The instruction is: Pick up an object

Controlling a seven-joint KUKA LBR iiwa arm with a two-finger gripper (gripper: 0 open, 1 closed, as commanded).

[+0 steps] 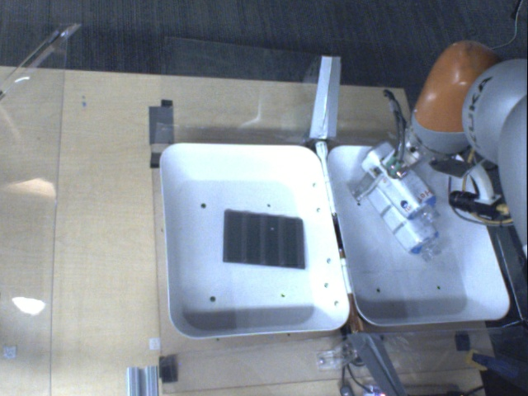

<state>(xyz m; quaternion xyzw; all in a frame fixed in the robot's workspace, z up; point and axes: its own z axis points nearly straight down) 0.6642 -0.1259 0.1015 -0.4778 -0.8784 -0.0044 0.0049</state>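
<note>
Over the right bin: arm low, gripper at a clear object.

Right bin [462,299] holds a transparent, bottle-like object [410,213] lying tilted, upper left to lower right. Gripper [386,165] sits at its upper end, touching or just above it; cannot tell which, and cannot tell the claw's state from this slant. Left bin [181,221] carries a dark ribbed rectangular pad [264,239], flat, near centre, well apart from the arm. Judged step: the grasp attempt itself, lift not yet made. Next move calls for a firm close across the object's narrow width, then a straight rise; clear, smooth plastic looks likely to slip.
</note>
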